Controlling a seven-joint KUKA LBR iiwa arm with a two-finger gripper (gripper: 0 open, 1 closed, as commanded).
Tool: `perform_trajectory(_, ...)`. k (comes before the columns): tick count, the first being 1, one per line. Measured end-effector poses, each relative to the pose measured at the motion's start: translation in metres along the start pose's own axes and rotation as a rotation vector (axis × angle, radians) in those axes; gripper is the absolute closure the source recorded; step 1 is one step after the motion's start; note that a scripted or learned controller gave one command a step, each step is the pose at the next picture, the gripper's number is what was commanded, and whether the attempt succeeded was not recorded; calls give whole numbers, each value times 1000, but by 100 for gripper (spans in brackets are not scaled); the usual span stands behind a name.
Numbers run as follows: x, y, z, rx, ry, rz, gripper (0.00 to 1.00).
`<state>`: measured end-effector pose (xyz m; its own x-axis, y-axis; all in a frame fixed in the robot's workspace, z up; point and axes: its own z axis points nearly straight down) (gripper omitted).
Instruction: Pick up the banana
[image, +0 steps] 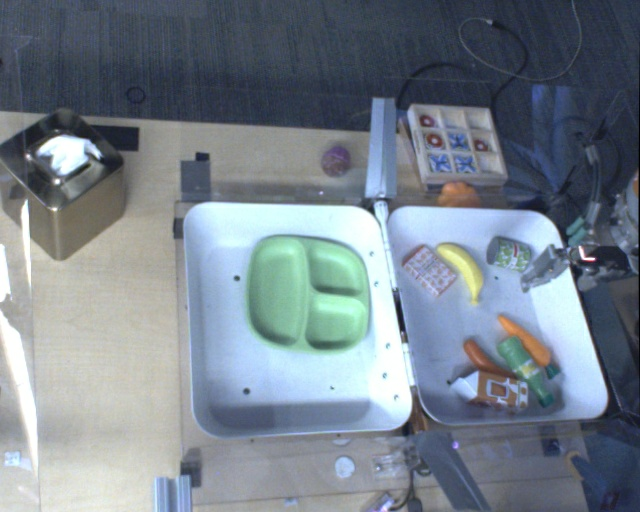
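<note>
At the right rim of the right bin, the jaws sit low over the bin's upper right corner, grey fingers pointing left; whether they are spread or pressed together cannot be told at this angle. Nothing is visible between them.

Right bin contents, working outward from the jaws:
- small green-and-white can, just left of the jaws, lying on its side.
- banana, yellow, curved, lying flat in the upper middle of the bin, near the can, apart from the jaws.
- red-and-white checked packet, just beside the banana on its left, tilted.
- carrot, orange, lower right part of the bin.
- green bottle, lying just below the carrot, touching or nearly so.
- second orange piece, left of the bottle.
- brown-and-white carton, near the bottom edge, against the bottle's lower end.

Left bin: holds one pale green divided tray, one large compartment on the left and two smaller ones on the right, lying roughly centred.

Surface: light wood. Behind the right bin stands a tic-tac-toe board with red and blue marks, an orange ball just in front of it. A small purple ball lies behind the left bin. Far left, a brass-coloured metal box holds something white and crumpled. A metal rail runs back from the seam between the bins.

Beyond the surface: dark carpet, with black cable looped at upper right.
</note>
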<state>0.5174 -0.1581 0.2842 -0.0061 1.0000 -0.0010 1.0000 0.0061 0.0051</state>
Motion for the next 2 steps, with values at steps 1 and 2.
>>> perform_trajectory(1,45,63,75,1,1,-147,0)
perform_trajectory(2,45,65,63,-6,0,-148,100)
